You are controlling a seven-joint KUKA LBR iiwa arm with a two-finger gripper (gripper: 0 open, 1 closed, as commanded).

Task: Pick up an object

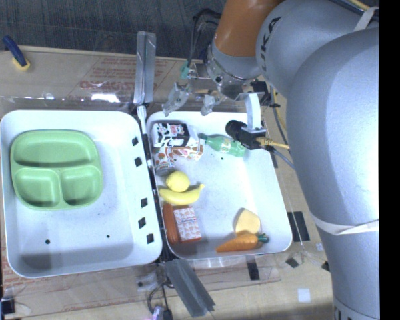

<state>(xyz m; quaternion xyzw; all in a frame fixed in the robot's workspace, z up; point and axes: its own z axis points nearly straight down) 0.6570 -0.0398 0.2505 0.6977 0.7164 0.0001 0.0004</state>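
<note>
We take the right bin (280, 199) as our landmark. The gripper (192, 103) hangs over its far rim, towards the far-left corner, with two pale fingers (175, 101) spread apart and nothing between them.

No object is named, so we judge by nearness. The carton (169, 133) lies in the bin's far-left corner, just on the near side of the gripper and almost under it. A patterned cup (179, 154) touches the carton's near side, and a green bottle (225, 145) lies by the far wall, its long axis running left to right across the bin.

Further towards the near rim sit a lemon (178, 181) on a banana (181, 195), a red packet (185, 224) and a carrot (239, 243).

We judge the carton the likeliest target: a short drop, slightly towards the near side.
</note>
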